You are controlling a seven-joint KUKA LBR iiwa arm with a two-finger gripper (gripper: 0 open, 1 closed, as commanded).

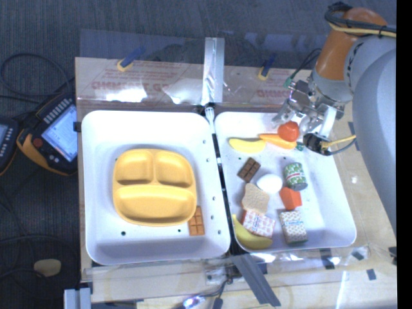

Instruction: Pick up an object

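Note:
My gripper [297,122] hangs over the back right corner of the right bin [335,192]. A small red round object [289,131] sits right at its tip, touching an orange carrot [275,139] that lies across the back of the bin. Whether the red object is gripped or only lies under the gripper is not visible. To the carrot's left is a pale yellow piece [246,145]. Further forward lie a brown chocolate bar [248,168], a white egg [269,184], a green can [294,174], an orange-red block [290,198] and a slice of toast [255,199].
At the right bin's front are two patterned boxes [259,223] [293,226] and a banana [250,239]. The left bin [96,140] holds a yellow divided tray [154,185] and a small orange waffle piece [197,221]. A handheld pendant [55,134] lies left of the bench.

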